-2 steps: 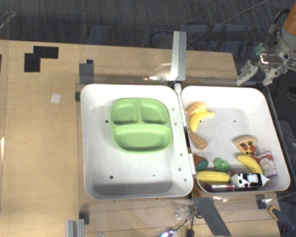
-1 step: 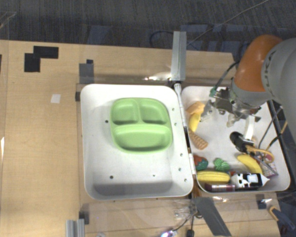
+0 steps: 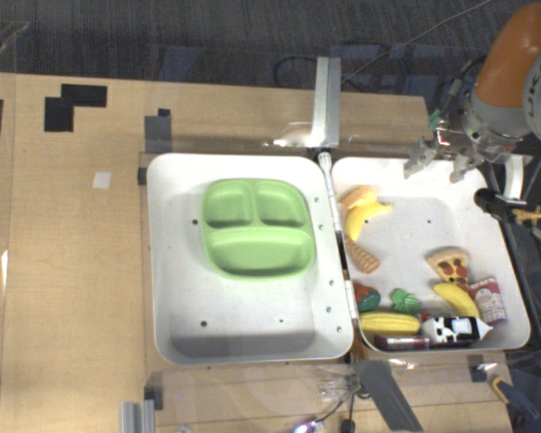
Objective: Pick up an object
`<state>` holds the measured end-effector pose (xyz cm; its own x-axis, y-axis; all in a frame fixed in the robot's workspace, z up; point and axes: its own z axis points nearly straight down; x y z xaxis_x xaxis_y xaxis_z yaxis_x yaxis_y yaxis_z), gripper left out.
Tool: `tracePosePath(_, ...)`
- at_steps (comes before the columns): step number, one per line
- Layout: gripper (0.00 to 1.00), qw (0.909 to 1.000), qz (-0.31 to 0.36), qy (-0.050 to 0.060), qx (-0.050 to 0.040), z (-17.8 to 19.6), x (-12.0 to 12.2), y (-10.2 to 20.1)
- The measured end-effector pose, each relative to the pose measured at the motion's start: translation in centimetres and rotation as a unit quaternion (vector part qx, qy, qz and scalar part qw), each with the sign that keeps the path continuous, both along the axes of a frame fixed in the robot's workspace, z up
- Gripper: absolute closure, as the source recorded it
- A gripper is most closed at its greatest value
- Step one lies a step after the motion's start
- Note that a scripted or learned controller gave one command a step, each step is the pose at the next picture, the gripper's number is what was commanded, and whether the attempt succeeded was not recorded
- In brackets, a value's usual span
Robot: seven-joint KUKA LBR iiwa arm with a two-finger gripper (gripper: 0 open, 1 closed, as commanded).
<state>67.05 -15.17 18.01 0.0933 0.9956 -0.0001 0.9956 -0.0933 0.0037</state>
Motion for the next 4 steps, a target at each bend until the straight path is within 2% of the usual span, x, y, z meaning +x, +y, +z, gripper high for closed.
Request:
tracePosePath(1,0.0,0.9989,0.046,0.002,0.0007,-6.4,-0.6,5.2)
tracePosePath(2,0.0,0.9903,0.139,-0.006,-0.0017,-9.0,-3.6,6.6)
tracePosePath(3,1.0,0.9903,0.139,-0.007,0.0009,-8.1,-3.4,6.9)
tracePosePath(4,0.0,0.9903,0.139,-0.006,0.001,-8.1,-3.4,6.9)
